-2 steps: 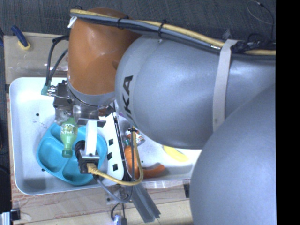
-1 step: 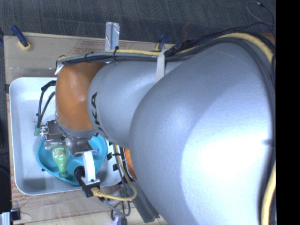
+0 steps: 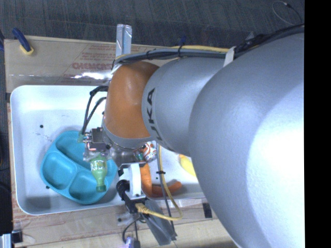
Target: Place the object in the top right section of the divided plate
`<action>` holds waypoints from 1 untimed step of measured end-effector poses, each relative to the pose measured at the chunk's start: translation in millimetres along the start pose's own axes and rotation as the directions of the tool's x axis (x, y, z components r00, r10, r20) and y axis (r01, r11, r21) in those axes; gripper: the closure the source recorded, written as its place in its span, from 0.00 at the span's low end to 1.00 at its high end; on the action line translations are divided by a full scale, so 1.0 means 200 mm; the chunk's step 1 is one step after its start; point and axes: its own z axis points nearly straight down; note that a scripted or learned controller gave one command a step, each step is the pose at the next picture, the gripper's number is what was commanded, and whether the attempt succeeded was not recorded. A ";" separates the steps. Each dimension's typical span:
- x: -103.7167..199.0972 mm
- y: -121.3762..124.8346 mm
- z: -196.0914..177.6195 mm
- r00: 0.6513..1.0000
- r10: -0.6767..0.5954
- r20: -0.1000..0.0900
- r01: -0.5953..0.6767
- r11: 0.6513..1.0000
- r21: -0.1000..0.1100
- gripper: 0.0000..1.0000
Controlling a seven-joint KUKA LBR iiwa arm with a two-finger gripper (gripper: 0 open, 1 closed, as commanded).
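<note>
A robotics lab bench: a large grey robot arm [image 3: 232, 112] with an orange band reaches over a shallow white bin [image 3: 31, 107], with cardboard edging [image 3: 62, 56], loose cables [image 3: 155, 211] and dark carpet [image 3: 155, 9] around.

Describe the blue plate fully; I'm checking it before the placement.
The plate is light blue, glossy like plastic, rounded, split by raised ridges into three sections. It lies flat in the left white bin, toward its near side. The gripper hangs over its right edge, hiding that part, with a translucent green object there. The visible sections look bare.
</note>
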 end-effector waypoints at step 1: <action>0.03 0.00 0.25 0.905 -0.426 0.000 0.426 0.905 0.000 1.00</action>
